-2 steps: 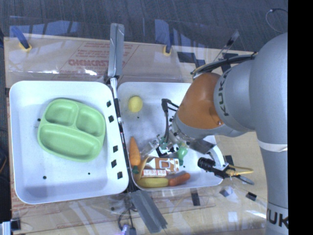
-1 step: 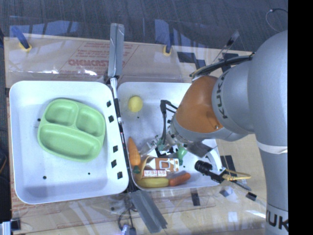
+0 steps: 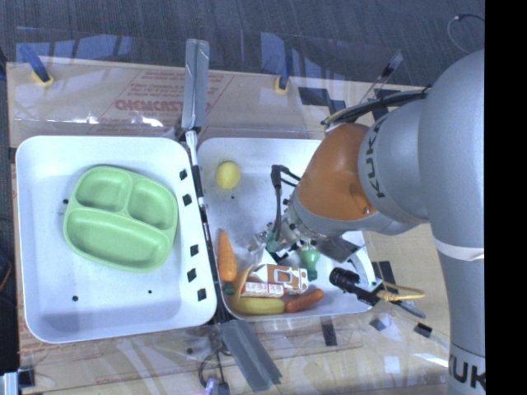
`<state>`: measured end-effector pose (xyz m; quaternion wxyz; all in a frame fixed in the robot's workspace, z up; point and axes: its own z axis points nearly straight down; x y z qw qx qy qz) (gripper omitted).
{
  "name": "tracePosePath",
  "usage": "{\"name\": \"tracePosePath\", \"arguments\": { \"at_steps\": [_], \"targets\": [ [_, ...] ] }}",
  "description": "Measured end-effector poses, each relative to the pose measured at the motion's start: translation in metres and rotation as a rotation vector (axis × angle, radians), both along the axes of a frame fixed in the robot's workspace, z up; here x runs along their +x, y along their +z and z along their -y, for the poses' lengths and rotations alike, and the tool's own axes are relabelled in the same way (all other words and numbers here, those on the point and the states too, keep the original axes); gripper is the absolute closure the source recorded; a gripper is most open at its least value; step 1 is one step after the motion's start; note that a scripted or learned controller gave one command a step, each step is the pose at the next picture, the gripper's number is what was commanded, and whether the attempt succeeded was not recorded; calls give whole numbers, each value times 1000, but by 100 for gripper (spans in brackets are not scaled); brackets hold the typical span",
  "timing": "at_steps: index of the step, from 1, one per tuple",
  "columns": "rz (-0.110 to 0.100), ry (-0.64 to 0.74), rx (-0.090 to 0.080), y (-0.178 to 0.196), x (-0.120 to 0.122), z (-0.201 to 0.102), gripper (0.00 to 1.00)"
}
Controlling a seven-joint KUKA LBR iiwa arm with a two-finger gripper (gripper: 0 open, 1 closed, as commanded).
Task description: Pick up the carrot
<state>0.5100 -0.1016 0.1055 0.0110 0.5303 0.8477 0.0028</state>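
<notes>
The carrot [image 3: 226,256] is orange and lies lengthwise along the left wall of the right bin [image 3: 255,151], near its front. My gripper [image 3: 276,243] hangs low in that bin, just right of the carrot and apart from it, under the arm's orange band. Its fingertips are too small and cluttered to read.
A yellow lemon [image 3: 228,174] rests at the back of the right bin. At the front lie a small carton [image 3: 277,281], a banana [image 3: 257,305], a red sausage [image 3: 305,300] and a green item [image 3: 310,259]. The left bin [image 3: 41,220] holds a green divided plate [image 3: 121,216].
</notes>
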Motion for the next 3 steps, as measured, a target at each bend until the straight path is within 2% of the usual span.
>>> {"name": "tracePosePath", "arguments": {
  "at_steps": [1, 2, 3],
  "targets": [
    [0, 0, 0, 0, 0, 0, 0],
    [17, 280, -13, -6, -21, 1, 0],
    [-22, 664, -1, 86, -30, -67, 0]
  ]
}}
